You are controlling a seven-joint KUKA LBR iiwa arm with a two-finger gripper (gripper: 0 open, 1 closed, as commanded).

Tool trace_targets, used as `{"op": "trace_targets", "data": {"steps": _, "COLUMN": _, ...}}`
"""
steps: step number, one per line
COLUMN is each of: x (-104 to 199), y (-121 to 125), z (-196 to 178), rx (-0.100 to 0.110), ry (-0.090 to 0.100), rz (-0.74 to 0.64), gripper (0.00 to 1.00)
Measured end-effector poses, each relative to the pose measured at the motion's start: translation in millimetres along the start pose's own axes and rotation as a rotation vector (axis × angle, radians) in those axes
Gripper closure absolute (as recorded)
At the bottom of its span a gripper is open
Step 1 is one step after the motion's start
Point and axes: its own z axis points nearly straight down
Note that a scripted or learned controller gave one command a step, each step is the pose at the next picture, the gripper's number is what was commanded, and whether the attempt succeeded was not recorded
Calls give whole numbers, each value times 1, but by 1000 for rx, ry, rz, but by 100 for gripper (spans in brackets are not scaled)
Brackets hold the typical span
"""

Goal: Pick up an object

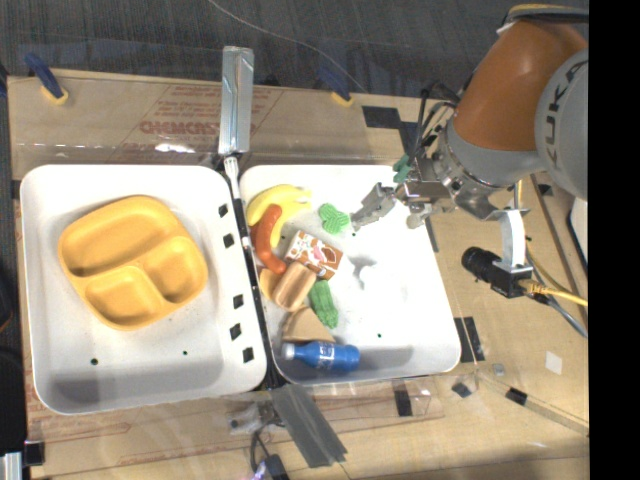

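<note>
- Small green plastic piece (pixel 333 218): the nearest candidate for pickup, lying in the upper middle of the right white bin (pixel 425 313), just right of the yellow banana (pixel 272 202).
- Landmark: all places below are given relative to this green piece.
- Left of it, well apart: the yellow compartment tray (pixel 130 258), resting in the left white bin (pixel 40 268).
- Just left and below: the banana, a red-orange elongated toy (pixel 266 240), a brown printed carton (pixel 313 253), a tan rounded object (pixel 291 284) and a second green piece (pixel 324 303), packed closely together.
- Further below: a blue bottle (pixel 322 355) lying on its side near the bin's front wall.
- Just right and slightly above: the two-finger gripper (pixel 372 206), tilted, tips directed toward the green piece but apparently apart from it. Nothing is visible between the fingers; whether they stand wide or narrow cannot be told.
- Procedure, as a judgement: centre the fingers over the green piece, descend vertically, and close only once the piece sits between the tips.
- Caution: the banana lies close by on the left; a slanted approach is likely to nudge it or push the piece away.
</note>
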Motion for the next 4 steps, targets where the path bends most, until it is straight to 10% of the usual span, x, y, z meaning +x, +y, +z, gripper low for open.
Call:
{"op": "trace_targets", "data": {"steps": 1, "x": 11, "y": -30, "z": -50, "rx": -6, "ry": -2, "rz": -196, "gripper": 0}}
{"op": "trace_targets", "data": {"steps": 2, "x": 35, "y": -64, "z": 87, "rx": 6, "ry": 2, "rz": -235, "gripper": 0}}
{"op": "trace_targets", "data": {"steps": 3, "x": 36, "y": -37, "z": 190, "rx": -16, "ry": -8, "rz": -438, "gripper": 0}}
{"op": "trace_targets", "data": {"steps": 4, "x": 11, "y": 28, "z": 195, "rx": -2, "ry": 0, "rz": 107, "gripper": 0}}
